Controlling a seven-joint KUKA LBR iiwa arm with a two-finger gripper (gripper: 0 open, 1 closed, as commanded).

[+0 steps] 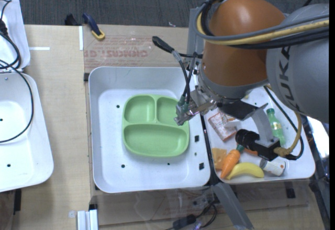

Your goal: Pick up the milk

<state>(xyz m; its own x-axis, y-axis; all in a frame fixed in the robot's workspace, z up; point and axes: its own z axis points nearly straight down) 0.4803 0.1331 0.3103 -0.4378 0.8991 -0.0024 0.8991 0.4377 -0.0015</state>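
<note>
Lying at the near edge of the right bin [301, 169], a yellow banana [247, 171] touches a carrot [230, 162] on its left. Just beyond them a small pinkish carton [222, 124], probably the milk, rests partly under the arm [246, 46], with a green bottle [274, 125] to its right. In the left bin [104, 135] sits a green divided plate [155, 127]. The gripper [183, 115] hangs over the plate's right rim; whether it is apart or together I cannot tell.
</note>
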